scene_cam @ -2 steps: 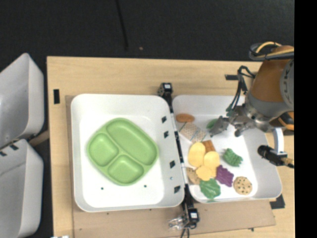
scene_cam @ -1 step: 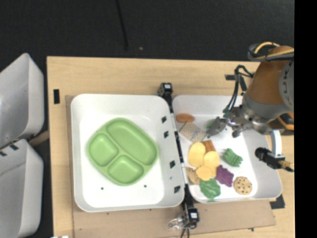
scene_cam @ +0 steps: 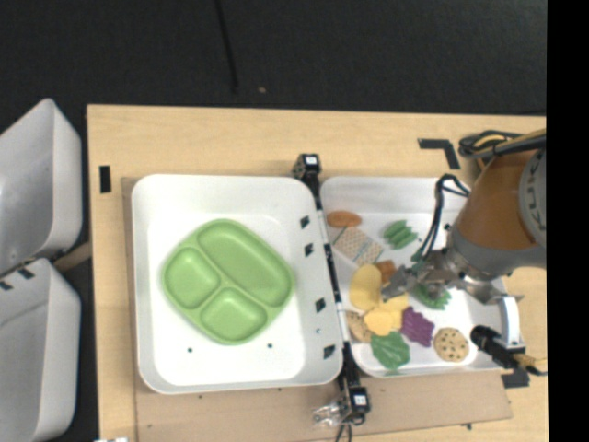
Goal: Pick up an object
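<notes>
The bench (scene_cam: 202, 141) carries two shallow white bins side by side. The left bin (scene_cam: 156, 210) holds a green divided plate (scene_cam: 228, 280) with three compartments, lying near the bin's middle.

The right bin (scene_cam: 368, 196) holds a scatter of small toy food items. At its far left lies an orange-brown oval piece (scene_cam: 344, 218); just nearer is a checked waffle-like square (scene_cam: 356, 244), tilted. A green ridged piece (scene_cam: 399, 234) lies toward the far middle. A pale yellow piece (scene_cam: 365, 286) sits against the left side, with a second, deeper yellow piece (scene_cam: 385, 319) nearer, the two touching or nearly so. A purple grape cluster (scene_cam: 418, 326) lies just right of the deeper yellow piece, a green leafy piece (scene_cam: 390, 349) at the near edge, and a round cookie (scene_cam: 451, 343) near the near right corner.

The arm (scene_cam: 502, 215) reaches in from the right, its orange band above the wrist. The gripper (scene_cam: 416, 279) is low over the middle of the right bin, between the ridged piece and the grape cluster, beside another green item (scene_cam: 433, 295). The resolution is poor here: whether the gripper is released, clenched, or grasping anything cannot be told.
</notes>
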